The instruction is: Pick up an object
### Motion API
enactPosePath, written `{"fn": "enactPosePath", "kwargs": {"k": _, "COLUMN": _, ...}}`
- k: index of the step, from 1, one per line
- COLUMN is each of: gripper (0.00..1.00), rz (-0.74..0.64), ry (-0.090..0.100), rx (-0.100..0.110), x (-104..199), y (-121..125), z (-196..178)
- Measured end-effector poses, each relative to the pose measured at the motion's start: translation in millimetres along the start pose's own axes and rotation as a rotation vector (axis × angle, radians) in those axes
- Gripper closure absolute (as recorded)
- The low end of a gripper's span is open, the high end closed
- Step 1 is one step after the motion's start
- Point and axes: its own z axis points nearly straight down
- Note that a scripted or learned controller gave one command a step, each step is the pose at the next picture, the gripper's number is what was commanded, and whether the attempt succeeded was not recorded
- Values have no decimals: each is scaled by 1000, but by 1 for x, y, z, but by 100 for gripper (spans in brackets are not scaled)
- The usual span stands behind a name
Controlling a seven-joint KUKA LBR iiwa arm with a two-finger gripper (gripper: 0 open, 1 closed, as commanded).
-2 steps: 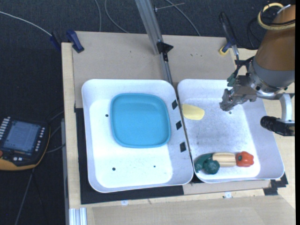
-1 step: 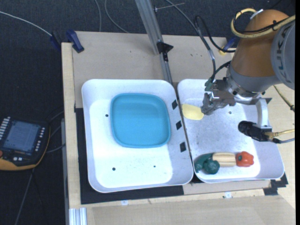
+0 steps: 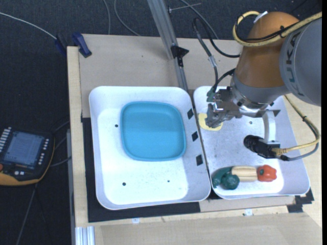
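A grey robot arm with a broad orange band [image 3: 265, 40] reaches in from the right and fills the upper right of the scene, its top cut off by the frame edge. It hangs over the right-hand shallow white bin [image 3: 291, 152], covering that bin's far end.

Beside it, the left-hand shallow white bin [image 3: 102, 152] holds a square turquoise plastic plate [image 3: 153, 130] with rounded corners, lying flat near the bin's middle.

The arm's metal gripper [image 3: 214, 117] sits low at the right bin's left wall, directly above a pale yellow flat disc-like object [image 3: 210, 124]. Most of that disc is hidden beneath the gripper, so its full shape is unclear, and it cannot be told whether the gripper is touching or gripping it, or how far the pincer is spread.

Along the right bin's near edge lie three small objects in a row, touching: a dark green rounded lump [image 3: 225, 179], a tan cylindrical piece [image 3: 244, 173], and a red tomato-like ball [image 3: 266, 173].

A small black fitting with a yellow cable [image 3: 260, 145] hangs just above them.
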Motion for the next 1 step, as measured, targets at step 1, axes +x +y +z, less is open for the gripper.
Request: {"fn": "enactPosePath", "kwargs": {"k": 1, "gripper": 100, "rz": -1, "ry": 0, "rx": 0, "x": 54, "y": -8, "z": -8}}
